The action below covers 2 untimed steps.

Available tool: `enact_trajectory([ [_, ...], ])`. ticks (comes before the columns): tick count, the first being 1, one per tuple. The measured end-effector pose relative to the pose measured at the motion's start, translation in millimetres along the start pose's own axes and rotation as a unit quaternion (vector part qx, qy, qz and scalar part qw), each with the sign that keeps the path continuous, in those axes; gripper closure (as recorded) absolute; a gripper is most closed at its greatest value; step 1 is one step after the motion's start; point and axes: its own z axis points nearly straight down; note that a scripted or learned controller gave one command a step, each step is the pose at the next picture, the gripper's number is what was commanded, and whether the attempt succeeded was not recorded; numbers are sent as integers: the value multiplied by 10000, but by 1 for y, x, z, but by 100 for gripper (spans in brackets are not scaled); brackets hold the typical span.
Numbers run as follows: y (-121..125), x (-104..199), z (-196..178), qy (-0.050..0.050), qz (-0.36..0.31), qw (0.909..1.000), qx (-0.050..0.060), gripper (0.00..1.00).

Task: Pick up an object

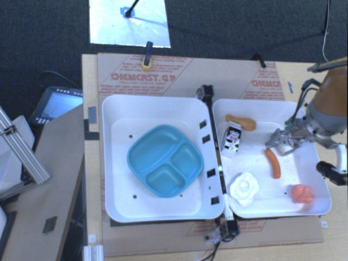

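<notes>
Lying nearest in the right bin are a pink lump & white fried-egg toy. Farther, the end effector is hovering just above the orange sausage, prob. lining up a grasp; can't tell whether it's open. Sausage is slim, smooth, lying flat.

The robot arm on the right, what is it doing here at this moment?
The arm is reaching into the right bin from the right, and its gripper hangs low just above the orange sausage, holding nothing. Around it lie a small milk carton, a tan drumstick-like piece, a white fried egg and a pink lump. The left bin holds a blue divided plate. Nothing has been picked up yet.
</notes>
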Motion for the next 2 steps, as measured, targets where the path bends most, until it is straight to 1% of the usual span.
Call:
enact_trajectory([
  [1, 2, -1, -12, -8, -5, 10000, -24, 100],
  [2, 12, 1, -72, -16, -15, 10000, -48, 100],
])
